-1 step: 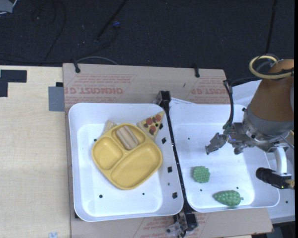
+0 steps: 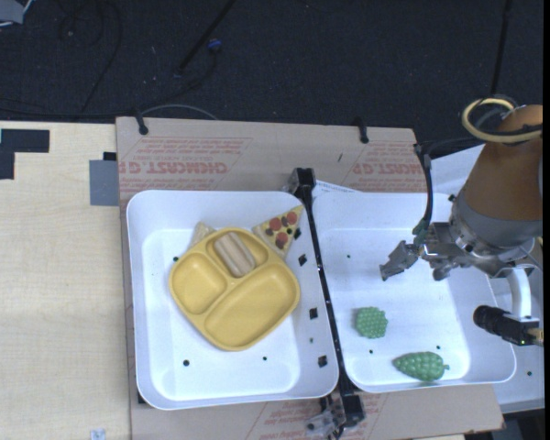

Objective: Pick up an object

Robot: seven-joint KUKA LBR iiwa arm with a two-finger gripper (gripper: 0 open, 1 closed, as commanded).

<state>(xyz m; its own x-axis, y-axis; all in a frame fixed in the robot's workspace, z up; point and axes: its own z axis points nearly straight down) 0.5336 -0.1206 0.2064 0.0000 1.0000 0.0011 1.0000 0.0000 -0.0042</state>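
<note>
Hand [image 2: 405, 261] hovers with fingers apart and bare at eleven o'clock of the green broccoli [image 2: 370, 322], seemingly lining up a grasp.

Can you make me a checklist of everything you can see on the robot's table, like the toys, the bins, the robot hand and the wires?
Surface: two white bins side by side, left bin and right bin, on a cardboard sheet over a pale wooden bench.
Job's things: round green toy and longer bumpy green toy, both lying in the right bin, apart from each other.
Clutter: yellow divided plate in the left bin with a toy hot dog in one compartment; pizza slice toy beside the plate.
Gripper: gripper over the right bin, holding nothing.
Cables: dark cables on the floor behind the bench.
Surroundings: dark floor.
</note>
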